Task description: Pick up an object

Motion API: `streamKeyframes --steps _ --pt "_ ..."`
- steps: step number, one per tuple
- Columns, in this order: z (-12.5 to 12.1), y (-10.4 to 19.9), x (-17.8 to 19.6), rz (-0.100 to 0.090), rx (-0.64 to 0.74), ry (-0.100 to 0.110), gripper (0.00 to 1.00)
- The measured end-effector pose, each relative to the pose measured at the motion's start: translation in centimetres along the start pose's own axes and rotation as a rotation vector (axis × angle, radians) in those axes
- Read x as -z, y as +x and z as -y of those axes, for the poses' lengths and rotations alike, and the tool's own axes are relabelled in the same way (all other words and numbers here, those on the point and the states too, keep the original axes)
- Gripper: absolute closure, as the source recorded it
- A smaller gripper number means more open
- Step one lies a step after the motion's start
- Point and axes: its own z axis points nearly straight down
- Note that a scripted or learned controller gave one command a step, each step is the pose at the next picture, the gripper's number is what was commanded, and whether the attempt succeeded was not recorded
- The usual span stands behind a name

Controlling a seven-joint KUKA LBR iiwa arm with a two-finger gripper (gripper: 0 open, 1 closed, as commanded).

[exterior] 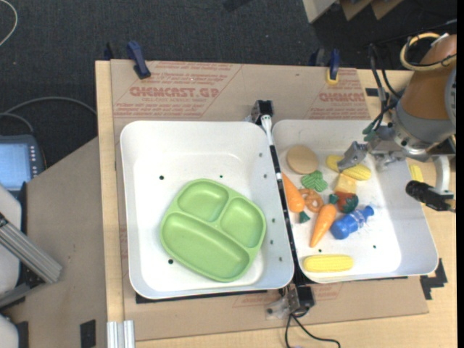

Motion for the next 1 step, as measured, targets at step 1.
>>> streamKeyframes --steps 1 --pt "-0.83 3.63 -4.31 0.005 0.0 -0.013 0.0"
